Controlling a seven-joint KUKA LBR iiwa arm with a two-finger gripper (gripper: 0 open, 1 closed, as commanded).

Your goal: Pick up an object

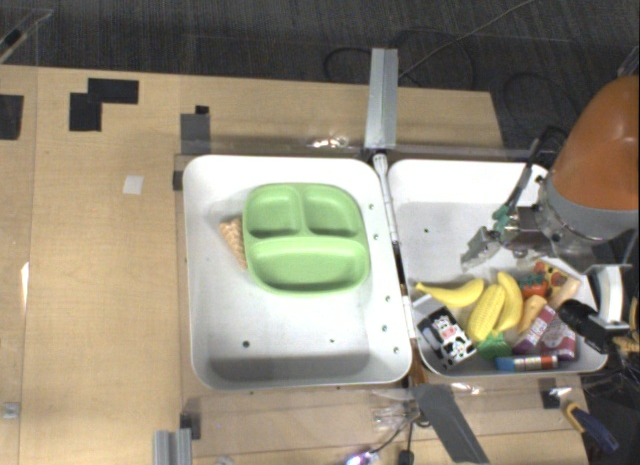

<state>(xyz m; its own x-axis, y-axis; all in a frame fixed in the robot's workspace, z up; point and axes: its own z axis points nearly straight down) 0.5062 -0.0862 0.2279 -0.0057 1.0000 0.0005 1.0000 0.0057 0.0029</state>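
Pale wood forms the desk (100,283), on which two shallow white bins stand side by side. The left bin (215,353) holds a green divided plate (303,236), lying flat near the bin's middle, with a small tan object (232,240) tucked against its left edge. The right bin (450,193) carries a cluster of small things crowded into its near right corner: a bunch of yellow bananas (487,301), a black-and-white packet (447,336) just beside them, a green piece (493,347), and several red and orange items (542,328) too small to identify. The grey arm, with its orange band (603,143) above the wrist, reaches in from the right, and its hand (487,241) hovers over the bare floor of the right bin, just above and beyond the bananas. Whether the hand is spread or pressed together cannot be told at this size; nothing is visibly caught in it. The step in hand appears to be the approach: the hand is positioned over the bin but has not yet secured an object. The next move likely calls for a shift toward the near corner and a descent onto one item, the bananas being nearest; the tight crowding there makes a clean, single-object grasp doubtful.
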